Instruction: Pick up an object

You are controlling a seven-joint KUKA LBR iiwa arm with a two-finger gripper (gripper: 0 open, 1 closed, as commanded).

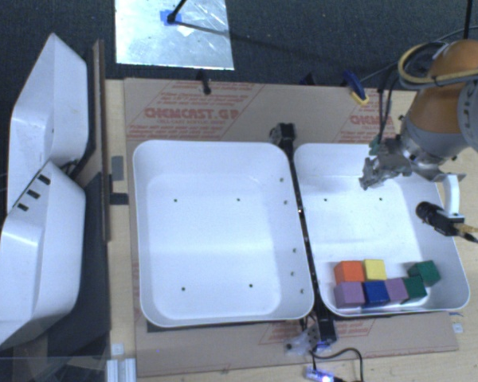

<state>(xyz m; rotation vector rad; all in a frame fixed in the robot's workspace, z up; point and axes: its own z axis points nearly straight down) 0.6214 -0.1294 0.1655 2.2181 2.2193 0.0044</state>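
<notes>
Right now we have our gripper [372, 175] hanging over the far part of the right bin [327, 213], well apart from the cluster of blocks [382, 283] packed against that bin's near wall, and we cannot tell how it is set. Our worry is the packing: the orange block [350, 271], yellow block [374, 269], blue block [375, 292] and purple blocks touch one another, so a descent there may land on top of a neighbour or nudge the row instead of closing around one piece. The green blocks [421, 278] at the right bin's near corner sit close to the wall, which could block one side of a grasp.

End effector [372, 175] above right bin [327, 213], far end. Coloured blocks [382, 283] clustered at near edge, well apart.
</notes>
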